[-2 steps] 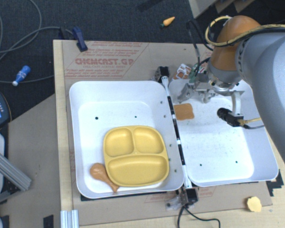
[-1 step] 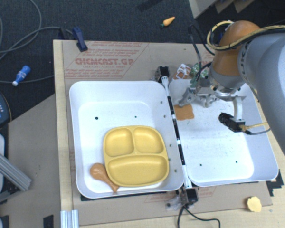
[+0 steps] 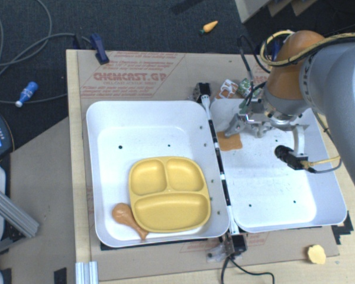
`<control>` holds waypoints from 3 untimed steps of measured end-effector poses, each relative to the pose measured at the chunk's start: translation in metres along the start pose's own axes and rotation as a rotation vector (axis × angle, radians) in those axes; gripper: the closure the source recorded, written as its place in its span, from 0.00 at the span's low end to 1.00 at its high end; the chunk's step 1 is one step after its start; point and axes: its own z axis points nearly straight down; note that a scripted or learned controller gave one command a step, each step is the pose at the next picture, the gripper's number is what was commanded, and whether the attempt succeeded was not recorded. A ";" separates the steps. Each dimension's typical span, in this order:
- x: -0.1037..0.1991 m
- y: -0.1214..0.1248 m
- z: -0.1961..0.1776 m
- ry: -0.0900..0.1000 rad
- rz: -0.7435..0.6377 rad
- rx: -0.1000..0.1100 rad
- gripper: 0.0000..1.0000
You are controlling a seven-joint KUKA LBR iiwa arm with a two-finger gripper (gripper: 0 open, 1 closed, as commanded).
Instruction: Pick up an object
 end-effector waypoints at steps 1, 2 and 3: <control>0.001 0.001 -0.011 0.000 0.000 -0.004 1.00; -0.022 -0.070 -0.027 0.000 0.004 0.003 1.00; -0.020 -0.068 -0.026 0.001 0.000 -0.001 0.00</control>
